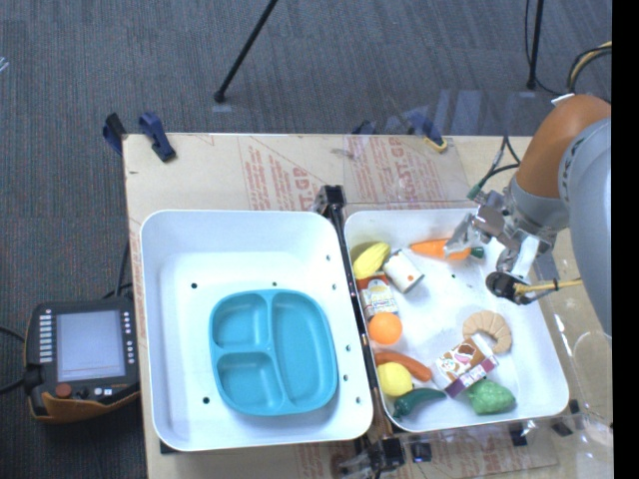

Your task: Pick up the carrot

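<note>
Plate (pixel 272 352) in left bin (pixel 170 242), carrot (pixel 433 248) in right bin (pixel 544 362)

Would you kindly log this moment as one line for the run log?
task: pick up carrot | gripper: over right white bin, at tapered orange toy carrot | grasp: unconfirmed | divided blue plastic plate: left bin

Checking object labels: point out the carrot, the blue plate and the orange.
carrot (pixel 435 248), camera view, middle of its orange body.
blue plate (pixel 272 297), camera view, central divider ridge.
orange (pixel 384 328), camera view, centre.

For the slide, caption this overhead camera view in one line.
KUKA arm's claw poised at the carrot in the right bin of toy food; blue divided plate sits in the left bin.
</note>
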`<act>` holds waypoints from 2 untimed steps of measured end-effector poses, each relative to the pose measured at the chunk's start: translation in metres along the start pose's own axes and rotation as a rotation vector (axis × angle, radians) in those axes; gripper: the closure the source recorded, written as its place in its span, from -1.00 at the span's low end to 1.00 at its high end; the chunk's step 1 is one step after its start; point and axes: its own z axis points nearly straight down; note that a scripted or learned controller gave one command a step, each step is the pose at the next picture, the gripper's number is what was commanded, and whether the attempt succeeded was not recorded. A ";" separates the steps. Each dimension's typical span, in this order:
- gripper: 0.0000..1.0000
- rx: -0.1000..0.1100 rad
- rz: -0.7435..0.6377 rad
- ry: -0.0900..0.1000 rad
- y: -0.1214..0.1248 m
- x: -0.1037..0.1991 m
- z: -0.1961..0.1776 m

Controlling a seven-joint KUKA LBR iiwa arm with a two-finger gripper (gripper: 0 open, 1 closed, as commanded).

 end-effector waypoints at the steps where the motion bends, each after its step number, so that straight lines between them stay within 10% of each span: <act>1: -1.00 0.016 0.186 -0.002 -0.004 0.003 0.010; 2: -1.00 0.012 0.485 -0.010 -0.023 0.016 0.018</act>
